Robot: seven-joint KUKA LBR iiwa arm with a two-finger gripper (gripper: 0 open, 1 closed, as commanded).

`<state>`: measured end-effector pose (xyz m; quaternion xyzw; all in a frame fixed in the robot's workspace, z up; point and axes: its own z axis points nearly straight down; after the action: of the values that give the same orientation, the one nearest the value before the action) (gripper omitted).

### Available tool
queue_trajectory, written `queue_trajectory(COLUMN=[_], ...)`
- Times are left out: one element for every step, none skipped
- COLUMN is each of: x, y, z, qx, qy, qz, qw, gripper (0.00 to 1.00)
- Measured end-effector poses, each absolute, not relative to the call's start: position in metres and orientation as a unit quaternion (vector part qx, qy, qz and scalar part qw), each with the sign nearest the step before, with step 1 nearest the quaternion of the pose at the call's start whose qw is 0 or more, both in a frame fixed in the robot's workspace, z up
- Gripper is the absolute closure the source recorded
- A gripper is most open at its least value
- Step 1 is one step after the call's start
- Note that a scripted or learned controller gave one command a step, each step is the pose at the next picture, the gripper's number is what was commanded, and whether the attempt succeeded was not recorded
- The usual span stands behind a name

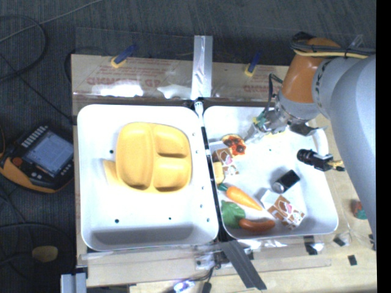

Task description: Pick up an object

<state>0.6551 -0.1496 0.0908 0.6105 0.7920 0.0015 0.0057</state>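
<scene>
The right bin (317,191) holds several toy items. A round red-and-orange piece (234,143) lies near its upper left, with a small printed box (223,158) just below it. An orange carrot (242,196), a green pepper (231,213) and a brown sausage (256,225) lie along the front. A black cylinder (286,180) and a printed carton (286,210) sit to the right of the carrot. My gripper (264,124) hangs low over the bin's far side, right of the round piece, with nothing seen in it.
A yellow divided tray (153,156) fills much of the left bin (98,224). The grey arm with its orange band (302,81) comes in over the right bin's far right corner. A black fixture (313,158) juts in at the right rim.
</scene>
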Motion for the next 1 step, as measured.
queue_trajectory(x=[0.6677], y=[-0.0905], z=[0.1829], qx=[0.605], qy=[0.796], qz=[-0.0019], qw=[0.000], gripper=[1.00])
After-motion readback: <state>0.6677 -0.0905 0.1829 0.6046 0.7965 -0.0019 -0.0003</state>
